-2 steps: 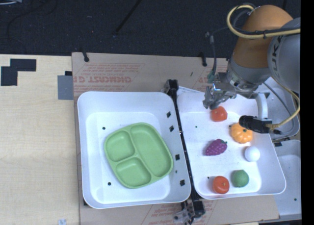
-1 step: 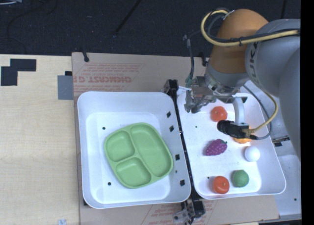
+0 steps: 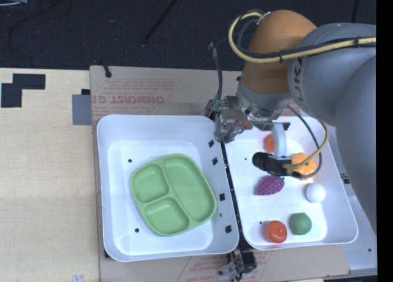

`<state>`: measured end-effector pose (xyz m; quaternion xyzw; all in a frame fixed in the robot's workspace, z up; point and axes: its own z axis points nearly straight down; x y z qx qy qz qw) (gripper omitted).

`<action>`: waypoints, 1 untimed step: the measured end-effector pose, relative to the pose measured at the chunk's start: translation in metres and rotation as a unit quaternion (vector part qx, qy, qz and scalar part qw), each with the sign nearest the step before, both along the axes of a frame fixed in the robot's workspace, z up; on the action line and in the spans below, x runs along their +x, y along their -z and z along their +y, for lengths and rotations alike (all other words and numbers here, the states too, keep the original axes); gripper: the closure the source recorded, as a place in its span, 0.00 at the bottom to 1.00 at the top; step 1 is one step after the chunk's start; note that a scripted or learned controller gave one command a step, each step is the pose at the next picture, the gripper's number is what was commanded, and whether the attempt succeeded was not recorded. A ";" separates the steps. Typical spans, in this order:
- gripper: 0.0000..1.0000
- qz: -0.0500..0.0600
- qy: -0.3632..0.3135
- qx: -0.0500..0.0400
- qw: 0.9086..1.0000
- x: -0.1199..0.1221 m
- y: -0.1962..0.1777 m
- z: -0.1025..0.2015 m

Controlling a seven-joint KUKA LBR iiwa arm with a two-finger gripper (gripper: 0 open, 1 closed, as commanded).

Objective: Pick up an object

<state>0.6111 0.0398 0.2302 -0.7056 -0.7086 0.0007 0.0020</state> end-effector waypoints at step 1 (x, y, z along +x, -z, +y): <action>1.00 0.001 0.000 0.000 1.000 -0.009 0.009 0.053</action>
